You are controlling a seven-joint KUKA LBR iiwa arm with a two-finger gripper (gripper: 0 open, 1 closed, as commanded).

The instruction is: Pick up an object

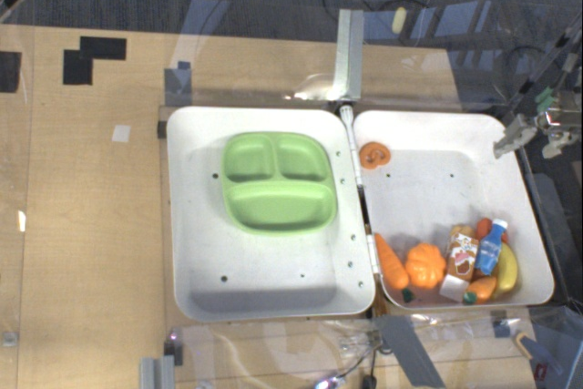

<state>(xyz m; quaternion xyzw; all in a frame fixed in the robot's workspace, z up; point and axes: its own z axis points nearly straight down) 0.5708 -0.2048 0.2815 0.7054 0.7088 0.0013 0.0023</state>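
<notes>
I look down on a wooden tabletop (82,196) carrying two white bins side by side. The left bin (196,223) holds a green divided tray (278,180) lying flat near its middle. In the right bin (437,178), toys crowd the near edge: a carrot (391,261), an orange pumpkin (425,264), a small carton (462,254), a blue bottle (491,247) and a banana (507,270). An orange disc (373,155) sits apart at the far left corner. My hand (512,138) hovers over the bin's far right corner; I cannot tell its state.
</notes>
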